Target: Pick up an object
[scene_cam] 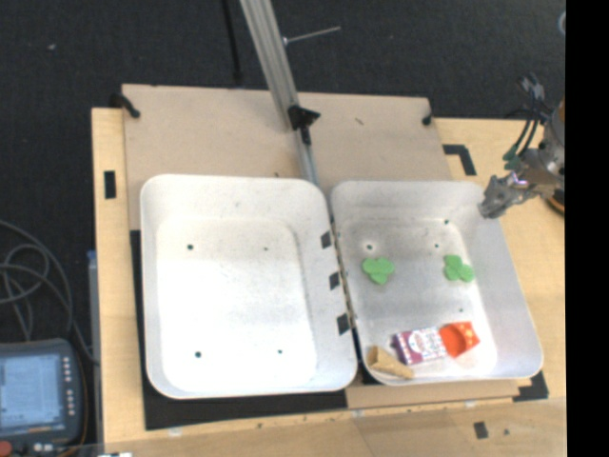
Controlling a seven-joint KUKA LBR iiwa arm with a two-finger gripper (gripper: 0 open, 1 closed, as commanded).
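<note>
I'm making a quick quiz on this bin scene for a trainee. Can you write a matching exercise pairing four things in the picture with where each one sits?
Things:
1. Gripper
2. Purple packet
3. Tan piece
4. Left green piece

Places:
A. Near the front-left corner of the right bin, just left of the packet
B. Over the right bin's far right corner
C. Along the right bin's front edge, beside the orange piece
D. In the middle of the right bin, nearer the divide with the left bin

Pairs: 1-B, 2-C, 3-A, 4-D
</note>
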